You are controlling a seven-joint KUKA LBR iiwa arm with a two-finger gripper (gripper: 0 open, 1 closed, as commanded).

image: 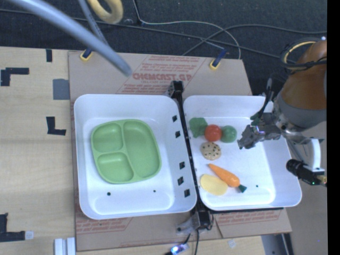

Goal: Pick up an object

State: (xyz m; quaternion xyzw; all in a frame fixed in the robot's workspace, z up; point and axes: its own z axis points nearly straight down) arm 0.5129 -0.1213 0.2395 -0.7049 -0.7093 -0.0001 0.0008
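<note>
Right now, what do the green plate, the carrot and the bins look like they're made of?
Green plate: looks like moulded plastic, matte pale green, with three smooth, rounded compartments. Carrot: probably toy plastic, uniform bright orange with a small green stub; too small to be sure. Bins: seemingly thin white plastic with a slight sheen and rounded corners and rims.
</note>
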